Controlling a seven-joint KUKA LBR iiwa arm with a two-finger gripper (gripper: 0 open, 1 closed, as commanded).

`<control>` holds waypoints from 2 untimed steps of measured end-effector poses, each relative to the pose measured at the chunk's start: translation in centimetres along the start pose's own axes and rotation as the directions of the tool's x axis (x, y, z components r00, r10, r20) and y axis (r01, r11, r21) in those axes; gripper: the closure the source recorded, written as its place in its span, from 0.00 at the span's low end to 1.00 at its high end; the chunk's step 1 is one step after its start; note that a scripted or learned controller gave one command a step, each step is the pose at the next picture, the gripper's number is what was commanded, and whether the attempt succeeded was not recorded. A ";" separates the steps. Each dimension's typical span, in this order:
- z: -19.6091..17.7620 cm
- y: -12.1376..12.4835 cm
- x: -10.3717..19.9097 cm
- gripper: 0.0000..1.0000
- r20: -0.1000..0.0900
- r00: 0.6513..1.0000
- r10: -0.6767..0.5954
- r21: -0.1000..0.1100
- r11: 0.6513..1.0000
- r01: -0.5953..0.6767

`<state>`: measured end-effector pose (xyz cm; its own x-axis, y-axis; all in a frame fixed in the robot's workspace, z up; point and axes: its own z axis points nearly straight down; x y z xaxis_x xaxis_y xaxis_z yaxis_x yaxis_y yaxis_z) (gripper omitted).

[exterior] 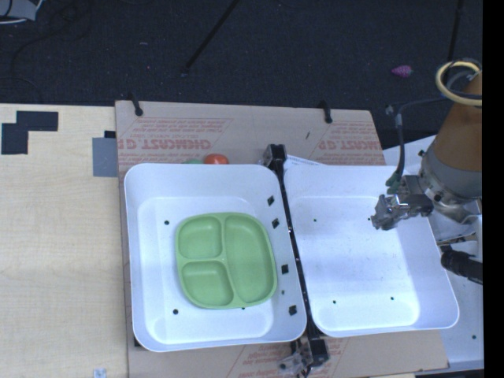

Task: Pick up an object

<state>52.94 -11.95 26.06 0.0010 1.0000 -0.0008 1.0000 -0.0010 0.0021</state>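
Nearest the camera, along the bottom of the view, the two white bins sit side by side on a cardboard sheet (236, 136), joined by a dark divider strip with clips. The left bin (150, 211) holds the only thing plainly worth picking: a green divided plate (226, 260), lying flat on the bin floor with its three compartments facing up, slightly turned, its right edge near the divider. The right bin (362, 290) has a bare floor beneath the arm. Above that bin's right rim hangs the gripper (386, 211), small and dark at the end of the grey wrist, well apart from the plate; whether its jaws stand open or closed I cannot tell at this size. Farther back, just behind the left bin's far wall, a small red-orange object (216, 160) peeks over the rim, resting on the cardboard. To do the pick well, I judge the arm should cross the divider and descend on the plate's raised rim or one of its inner ridges, since a flat plate offers little else to pinch; one finger inside a compartment and one outside the edge would likely serve best.
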 end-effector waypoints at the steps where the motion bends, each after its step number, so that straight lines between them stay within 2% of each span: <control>1: -3.9 0.1 -0.1 1.00 0.000 1.000 -0.001 0.000 1.000 0.001; 2: -2.4 0.2 4.2 1.00 -0.002 1.000 -0.003 0.006 1.000 0.003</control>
<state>53.10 -7.79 28.46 -0.0022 1.0000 0.0013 1.0000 0.0022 -0.0039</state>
